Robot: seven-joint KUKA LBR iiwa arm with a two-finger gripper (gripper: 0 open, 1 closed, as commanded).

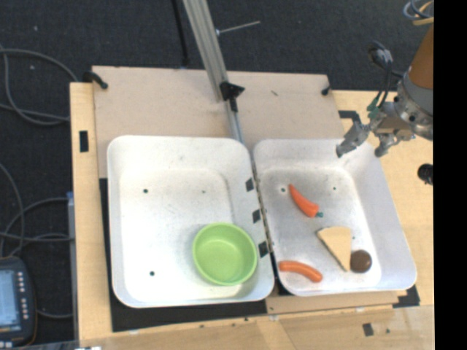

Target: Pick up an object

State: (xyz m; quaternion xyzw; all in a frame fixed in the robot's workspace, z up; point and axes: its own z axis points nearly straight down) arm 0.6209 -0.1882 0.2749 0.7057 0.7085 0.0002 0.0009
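Note:
The right bin (379, 195) holds an orange carrot (303, 201) near its middle, a tan cheese wedge (336, 245), a small brown ball (360, 261) touching the wedge, and an orange sausage (300, 270) by the front wall. A green bowl (224, 253) sits at the front right of the left bin (146, 173). My gripper (363, 141) hangs over the right bin's far right corner, well above and behind the carrot. Its two fingers are spread apart with nothing between them.
A slanted aluminium post (208, 46) rises behind the bins, its foot near the divide between them. Cables lie on the dark floor at left, and a small screen device (14, 301) sits at the bottom left.

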